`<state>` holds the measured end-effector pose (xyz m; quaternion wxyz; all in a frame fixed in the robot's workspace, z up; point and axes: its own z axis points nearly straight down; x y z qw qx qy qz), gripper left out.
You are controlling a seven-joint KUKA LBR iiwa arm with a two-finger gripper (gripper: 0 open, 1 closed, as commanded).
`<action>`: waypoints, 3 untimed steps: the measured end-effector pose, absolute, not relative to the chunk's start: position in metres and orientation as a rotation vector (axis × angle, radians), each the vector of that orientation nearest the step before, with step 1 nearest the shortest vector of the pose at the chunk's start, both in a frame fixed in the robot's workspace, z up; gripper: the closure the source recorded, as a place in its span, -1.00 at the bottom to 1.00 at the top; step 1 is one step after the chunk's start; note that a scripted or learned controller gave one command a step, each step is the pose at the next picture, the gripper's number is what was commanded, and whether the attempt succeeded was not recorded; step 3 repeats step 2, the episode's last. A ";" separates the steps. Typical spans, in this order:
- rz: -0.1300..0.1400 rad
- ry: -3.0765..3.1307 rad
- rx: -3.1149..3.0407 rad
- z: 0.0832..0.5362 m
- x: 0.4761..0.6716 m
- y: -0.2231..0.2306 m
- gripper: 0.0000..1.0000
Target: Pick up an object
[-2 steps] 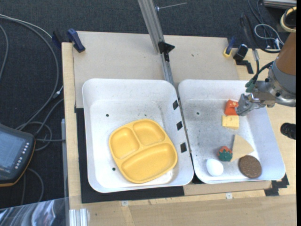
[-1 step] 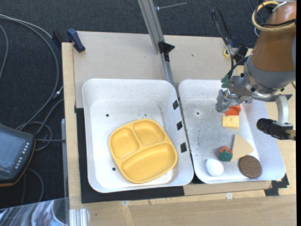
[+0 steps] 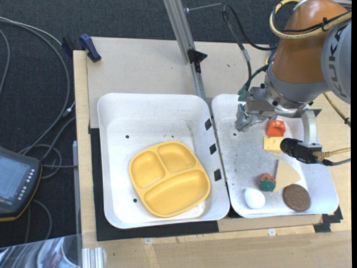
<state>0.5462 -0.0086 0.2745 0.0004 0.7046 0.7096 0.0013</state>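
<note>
Status: pick not yet done. Gripper (image 3: 241, 121) sits low over the upper-left part of the right bin (image 3: 234, 166); nothing visible between its tips, and finger spread cannot be told from this angle.

Candidates, all resting in the right bin:
- orange block (image 3: 275, 128), nearest the gripper
- yellow piece (image 3: 272, 144)
- white egg (image 3: 255, 198)
- brown disc (image 3: 295, 197)

Left bin (image 3: 111, 116) holds a yellow divided plate (image 3: 169, 178).

Remaining: close on an obj., lift.

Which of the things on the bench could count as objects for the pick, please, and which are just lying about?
For the job:
hand
orange piece
yellow block
white egg
brown disc
small green and red item

Lying about:
yellow divided tray in the left bin
blue clamp
handheld pendant
</note>
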 end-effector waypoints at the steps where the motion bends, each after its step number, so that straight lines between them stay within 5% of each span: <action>1: -0.002 2.231 2.218 0.255 0.557 0.041 1.00; 2: 0.005 2.230 2.213 0.259 0.568 0.093 1.00; 3: 0.005 2.230 2.213 0.259 0.568 0.093 1.00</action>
